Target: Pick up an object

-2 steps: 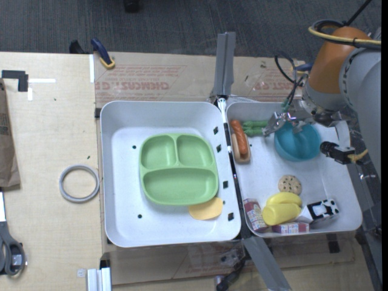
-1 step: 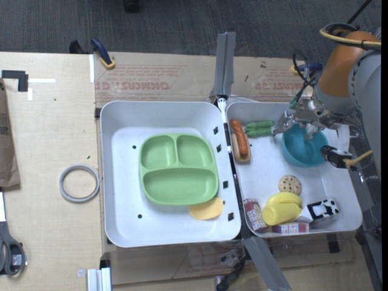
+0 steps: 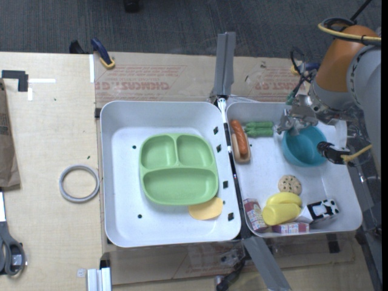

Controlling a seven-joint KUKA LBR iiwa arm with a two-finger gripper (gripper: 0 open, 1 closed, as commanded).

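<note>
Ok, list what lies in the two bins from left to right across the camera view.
Green plate → yellow chip → hot dog → cookie → cow toy.

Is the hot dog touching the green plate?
Apart. The camera view shows the hot dog in the right bin, the green plate in the left bin, bin walls between.

Divided plate [image 3: 179, 169] in the left bin [image 3: 115, 162], flat disc [image 3: 206, 210] at its 5 o'clock, right bin [image 3: 345, 220] holding hot dog [image 3: 240, 142] at 10 o'clock, bowl [image 3: 305, 147] at 1 o'clock, cookie [image 3: 290, 183] centrally, cup [image 3: 282, 208] at 6 o'clock.
</note>
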